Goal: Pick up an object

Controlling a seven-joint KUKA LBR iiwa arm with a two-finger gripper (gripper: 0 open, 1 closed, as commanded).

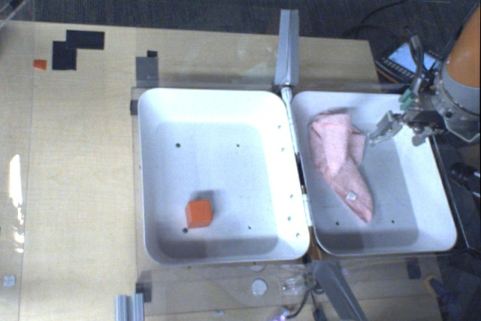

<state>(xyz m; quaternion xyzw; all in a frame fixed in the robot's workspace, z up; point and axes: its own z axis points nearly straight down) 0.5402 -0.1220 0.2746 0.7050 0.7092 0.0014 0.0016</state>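
Mostly the grey KUKA arm with an orange band [462, 71] is cut off by the right edge of the frame, so only its wrist and a strip of orange show. Its two-finger gripper [397, 133] reaches leftward over the upper right part of the right-hand shallow white bin [445, 218]. The jaws stand spread, one finger pointing down and left toward the cloth and the other set well to its right. Nothing is between them but the bin floor. Whether the left fingertip touches the cloth is hard to make out.

A crumpled pink cloth [342, 162] lies in the left half of that bin, running from its upper middle down toward lower centre, just beside the gripper. A small white mark near its lower end is too small to identify.

A small orange block [199, 213] sits in the lower left part of the left-hand shallow white bin [144, 162], well apart from the gripper.

Both bins rest side by side on the pale wooden desk [75, 177]. A grey metal bar [287, 49] rises from between them toward the top of the frame. Black angular patches [75, 47] and a tiny orange square [39, 65] lie at the upper left of the desk.
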